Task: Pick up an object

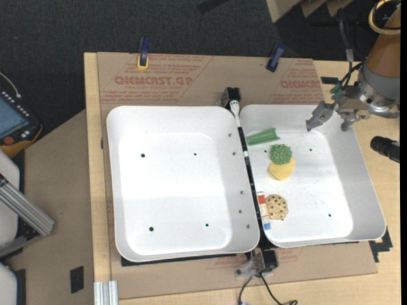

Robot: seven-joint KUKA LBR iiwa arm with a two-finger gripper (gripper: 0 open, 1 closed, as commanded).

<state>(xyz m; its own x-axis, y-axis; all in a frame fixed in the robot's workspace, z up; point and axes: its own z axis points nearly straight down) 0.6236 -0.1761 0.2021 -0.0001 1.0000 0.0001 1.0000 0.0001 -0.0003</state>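
Jaws are spread wide with nothing between them. The grey two-finger gripper (331, 121) hangs over the far right corner of the right shallow white bin (356, 189), one fingertip over the bin floor and the other near the bin's far rim. Above it you see the grey arm with its orange band (385, 59) coming in from the right edge.

Pickable objects all sit in the right bin, on its left half, apart from the gripper:
- flat green strip (262, 136), lying near the divider side, closest to the gripper but still apart from it.
- green bumpy ball on a yellow base (281, 161), just below the strip, near the bin's middle.
- tan speckled round cookie-like piece (275, 206), lower down, beside a small red-white-blue card (262, 207) at the bin's left wall.

Left shallow white bin (175, 183) sits touching the right one along the centre seam. Both rest on a brown cardboard sheet (191, 75) with red print, held by two blue clamps (144, 53) at its far edge.
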